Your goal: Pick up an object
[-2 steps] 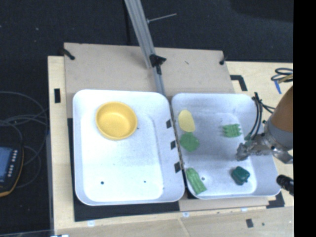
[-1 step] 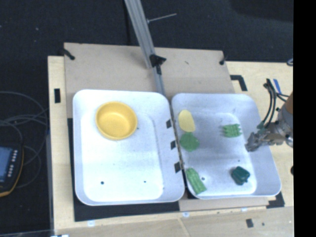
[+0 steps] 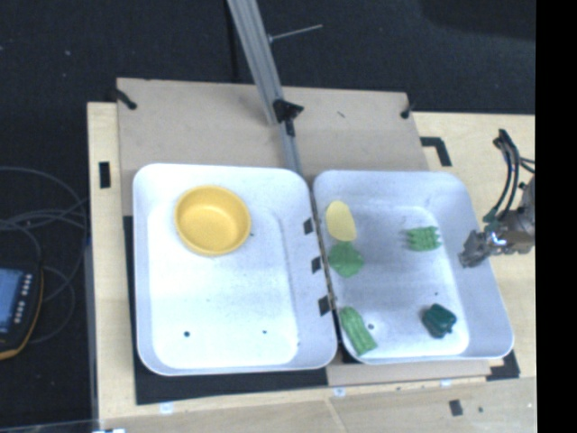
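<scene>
You have one yellow bowl (image 3: pixel 213 220), one yellow piece (image 3: pixel 340 221), four green pieces; the gripper (image 3: pixel 475 250) state you cannot tell.

Both bins, the left bin (image 3: pixel 162 332) and the right bin (image 3: pixel 451 197), look like smooth white plastic with a faint speckled sheen; the yellow bowl (image 3: pixel 213 220) looks like glossy plastic; the bench (image 3: pixel 225 106) looks like matt pale wood or board; the slanted rail (image 3: pixel 252 43) looks like dull grey metal; the gripper (image 3: pixel 475 249) looks metallic.
</scene>
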You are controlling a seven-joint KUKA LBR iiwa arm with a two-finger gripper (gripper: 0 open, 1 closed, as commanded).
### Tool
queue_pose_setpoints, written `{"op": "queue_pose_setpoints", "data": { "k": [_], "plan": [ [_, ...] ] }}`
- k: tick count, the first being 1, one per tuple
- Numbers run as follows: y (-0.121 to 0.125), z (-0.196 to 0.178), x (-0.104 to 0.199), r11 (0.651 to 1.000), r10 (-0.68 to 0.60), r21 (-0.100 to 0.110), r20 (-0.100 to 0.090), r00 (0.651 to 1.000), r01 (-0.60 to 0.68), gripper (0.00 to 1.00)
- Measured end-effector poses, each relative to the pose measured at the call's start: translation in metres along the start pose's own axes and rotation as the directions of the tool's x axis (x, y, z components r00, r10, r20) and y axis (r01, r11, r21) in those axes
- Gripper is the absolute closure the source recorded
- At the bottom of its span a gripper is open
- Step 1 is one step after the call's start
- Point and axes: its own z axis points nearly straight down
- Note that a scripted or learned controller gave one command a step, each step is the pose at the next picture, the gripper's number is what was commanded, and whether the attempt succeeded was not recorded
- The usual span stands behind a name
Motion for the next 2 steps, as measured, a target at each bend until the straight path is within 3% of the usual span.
{"op": "queue_pose_setpoints", "data": {
  "k": [2],
  "plan": [
    [0.0, -0.001, 0.12, 1.0, -0.005, 0.003, -0.002, 1.0, 0.005, 1.0]
  ]
}}
